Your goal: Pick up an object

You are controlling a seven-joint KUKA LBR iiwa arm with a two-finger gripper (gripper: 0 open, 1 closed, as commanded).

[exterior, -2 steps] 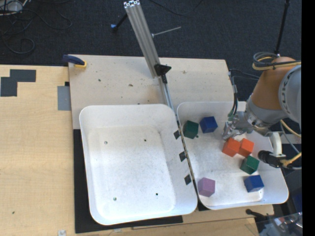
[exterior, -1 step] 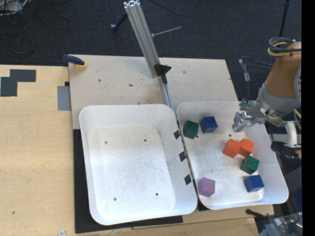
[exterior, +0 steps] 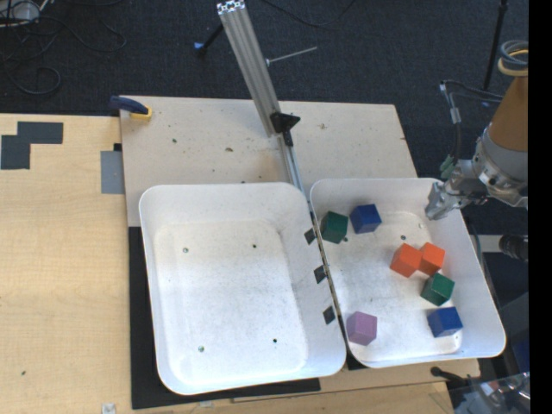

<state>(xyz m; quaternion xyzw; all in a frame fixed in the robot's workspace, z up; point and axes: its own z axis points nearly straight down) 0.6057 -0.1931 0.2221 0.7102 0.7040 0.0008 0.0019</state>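
One claw (exterior: 437,203), metal-grey, hangs over the upper right rim of the right bin (exterior: 483,335); whether it is released or clenched cannot be told, and nothing is seen in it. Nearest lie two orange blocks (exterior: 417,259), touching, with a green cube (exterior: 438,288) just beside them. That crowding could make a grasp slip or shove neighbours. Further off sit a blue cube (exterior: 445,321), a purple cube (exterior: 361,327), another blue (exterior: 366,217) and green (exterior: 335,227). All are small, matte, hard-edged blocks on smooth white plastic.
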